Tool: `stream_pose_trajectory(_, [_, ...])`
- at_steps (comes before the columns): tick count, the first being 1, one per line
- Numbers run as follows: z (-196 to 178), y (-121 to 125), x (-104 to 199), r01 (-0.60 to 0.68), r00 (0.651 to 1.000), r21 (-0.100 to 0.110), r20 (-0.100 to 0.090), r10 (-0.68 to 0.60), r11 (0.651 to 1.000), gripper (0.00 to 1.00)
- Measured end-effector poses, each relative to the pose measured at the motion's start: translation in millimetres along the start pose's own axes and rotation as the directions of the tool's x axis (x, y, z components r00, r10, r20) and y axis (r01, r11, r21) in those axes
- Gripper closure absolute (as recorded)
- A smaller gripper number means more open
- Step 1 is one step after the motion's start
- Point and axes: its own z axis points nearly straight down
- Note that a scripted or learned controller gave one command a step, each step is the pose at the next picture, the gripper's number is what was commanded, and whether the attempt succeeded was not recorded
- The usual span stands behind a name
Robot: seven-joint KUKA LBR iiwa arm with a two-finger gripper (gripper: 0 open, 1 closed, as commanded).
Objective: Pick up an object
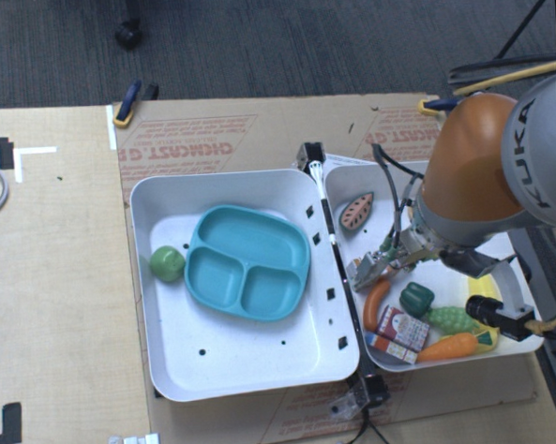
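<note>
My gripper hangs low over the left part of the right bin, just above the upper end of an orange sausage. Close by lie a dark green pepper, a red and white box, a green corn cob and an orange carrot. A watermelon slice rests at the bin's far left corner. Nothing can be seen held in the gripper.
The left bin holds a teal divided plate and a green ball at its left side. A yellow piece lies near the right bin's right wall, partly under the arm. The arm's bulk covers the right bin's back right.
</note>
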Motion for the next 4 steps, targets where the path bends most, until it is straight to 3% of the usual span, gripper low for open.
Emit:
stream_pose_trajectory(3, [0, 0, 0, 0.0, 1.0, 0.0, 0.0, 0.0, 1.0, 0.0])
stream_pose_trajectory(4, [0, -11, -14, 0.439, 0.898, -0.001, 0.0, -0.439, 0.898, 0.0])
